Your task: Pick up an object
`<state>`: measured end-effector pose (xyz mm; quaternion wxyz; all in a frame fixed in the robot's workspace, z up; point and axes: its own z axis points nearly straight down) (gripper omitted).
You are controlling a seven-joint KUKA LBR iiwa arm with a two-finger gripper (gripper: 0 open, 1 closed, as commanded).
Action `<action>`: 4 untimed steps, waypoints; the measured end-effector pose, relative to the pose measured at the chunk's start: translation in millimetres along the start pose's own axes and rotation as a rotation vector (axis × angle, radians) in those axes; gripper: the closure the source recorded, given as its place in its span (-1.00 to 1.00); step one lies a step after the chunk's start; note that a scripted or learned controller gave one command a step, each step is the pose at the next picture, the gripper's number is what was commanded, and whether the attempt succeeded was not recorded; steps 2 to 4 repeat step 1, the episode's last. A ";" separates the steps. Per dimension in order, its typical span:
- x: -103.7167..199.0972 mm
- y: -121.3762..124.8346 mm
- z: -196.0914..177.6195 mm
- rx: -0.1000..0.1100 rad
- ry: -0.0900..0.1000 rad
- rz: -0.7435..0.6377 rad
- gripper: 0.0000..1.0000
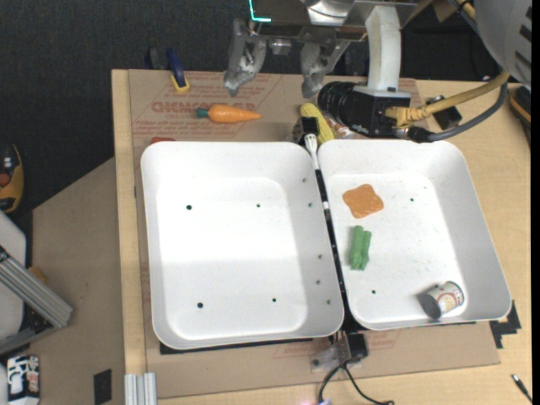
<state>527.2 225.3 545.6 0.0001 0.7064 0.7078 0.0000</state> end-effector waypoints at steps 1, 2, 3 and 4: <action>0.8 0.2 -11.1 -0.004 0.001 -0.001 1.00; 0.8 0.2 -11.1 -0.004 0.001 -0.001 1.00; 0.8 0.2 -11.1 -0.004 0.001 -0.001 1.00; 0.8 0.2 -11.1 -0.004 0.001 -0.001 1.00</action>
